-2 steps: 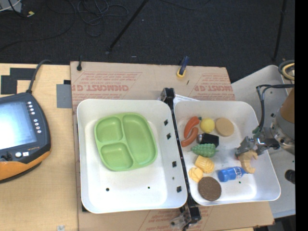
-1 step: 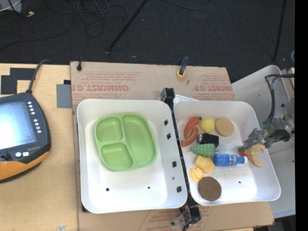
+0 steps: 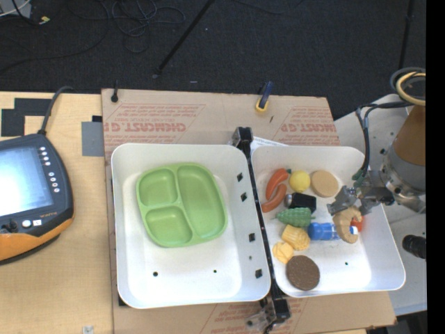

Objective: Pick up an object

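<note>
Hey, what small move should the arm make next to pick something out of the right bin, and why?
Probably lower straight down: the gripper hovers by the tan toy at the right edge of the toy pile, with bare bin floor beside it for clearance.

Robotics lab, teach pendant (image 3: pixel 31 193) on bench, loose cables (image 3: pixel 139 12) on dark floor, cardboard underlay (image 3: pixel 188 120)
</note>
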Available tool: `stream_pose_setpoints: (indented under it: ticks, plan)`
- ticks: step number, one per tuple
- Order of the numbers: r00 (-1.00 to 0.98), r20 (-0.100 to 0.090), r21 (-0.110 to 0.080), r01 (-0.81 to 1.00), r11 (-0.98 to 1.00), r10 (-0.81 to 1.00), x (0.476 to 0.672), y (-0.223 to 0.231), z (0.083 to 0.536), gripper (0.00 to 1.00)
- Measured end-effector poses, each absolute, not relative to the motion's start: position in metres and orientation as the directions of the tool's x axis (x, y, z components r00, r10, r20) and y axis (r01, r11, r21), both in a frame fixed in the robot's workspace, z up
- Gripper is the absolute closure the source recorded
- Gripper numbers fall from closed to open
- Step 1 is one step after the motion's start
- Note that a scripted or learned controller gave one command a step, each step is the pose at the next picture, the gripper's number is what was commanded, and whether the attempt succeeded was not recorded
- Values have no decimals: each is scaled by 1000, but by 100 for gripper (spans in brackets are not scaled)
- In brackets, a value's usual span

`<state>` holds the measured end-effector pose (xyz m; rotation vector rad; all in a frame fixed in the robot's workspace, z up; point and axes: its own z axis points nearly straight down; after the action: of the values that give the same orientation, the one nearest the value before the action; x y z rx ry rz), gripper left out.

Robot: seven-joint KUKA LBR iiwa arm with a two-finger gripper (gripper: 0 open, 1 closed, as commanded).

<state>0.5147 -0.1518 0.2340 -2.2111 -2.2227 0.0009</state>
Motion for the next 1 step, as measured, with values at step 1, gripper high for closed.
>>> stream_pose_setpoints:
  ticks: [1]
  plan:
    - [-4,4,-7,1000,4,1000,497,-96,233,100]
